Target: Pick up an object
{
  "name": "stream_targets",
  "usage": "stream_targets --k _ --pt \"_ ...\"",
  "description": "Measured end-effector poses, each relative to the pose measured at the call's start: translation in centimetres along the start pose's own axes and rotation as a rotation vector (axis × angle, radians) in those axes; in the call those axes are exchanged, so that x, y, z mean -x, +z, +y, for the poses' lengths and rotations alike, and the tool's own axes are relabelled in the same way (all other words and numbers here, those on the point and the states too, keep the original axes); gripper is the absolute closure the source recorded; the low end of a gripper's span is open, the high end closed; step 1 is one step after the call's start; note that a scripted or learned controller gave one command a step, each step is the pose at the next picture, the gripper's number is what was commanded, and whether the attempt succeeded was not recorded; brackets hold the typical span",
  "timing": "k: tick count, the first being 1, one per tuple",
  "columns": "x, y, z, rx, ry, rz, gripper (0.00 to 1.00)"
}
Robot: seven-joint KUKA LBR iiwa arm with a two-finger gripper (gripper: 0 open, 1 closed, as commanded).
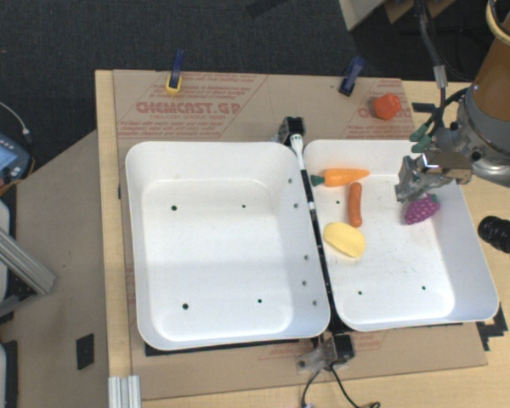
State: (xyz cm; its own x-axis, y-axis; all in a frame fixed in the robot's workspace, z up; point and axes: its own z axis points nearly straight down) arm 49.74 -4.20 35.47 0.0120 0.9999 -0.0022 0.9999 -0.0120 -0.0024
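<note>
The right bin [459, 300] holds an orange carrot [344, 176], a reddish sausage [355, 204], a yellow potato-like piece [345, 240] and a purple grape bunch [422, 209]. My gripper [415, 187] hangs over the bin's far right part, directly above the upper left edge of the grapes, and hides their top. Whether it touches the bunch cannot be made out. The carrot and sausage lie to its left, apart from it.
The left bin [153, 228] sits beside the right one, with a black divider clip [291, 130] between them at the back. A red object [387, 106] lies on the cardboard behind the right bin. Blue clamps [177, 73] hold the board's far edge.
</note>
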Motion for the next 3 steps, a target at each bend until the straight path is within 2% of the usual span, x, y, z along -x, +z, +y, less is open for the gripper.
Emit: stream_targets --k 1,2,3 --pt "-7.1 3.8 -2.0 -0.003 -0.016 0.003 1.00" --pt "3.5 1.9 1.5 0.008 -0.004 -0.002 1.00" --pt "-6.4 0.3 2.5 0.007 -0.018 0.003 1.00"
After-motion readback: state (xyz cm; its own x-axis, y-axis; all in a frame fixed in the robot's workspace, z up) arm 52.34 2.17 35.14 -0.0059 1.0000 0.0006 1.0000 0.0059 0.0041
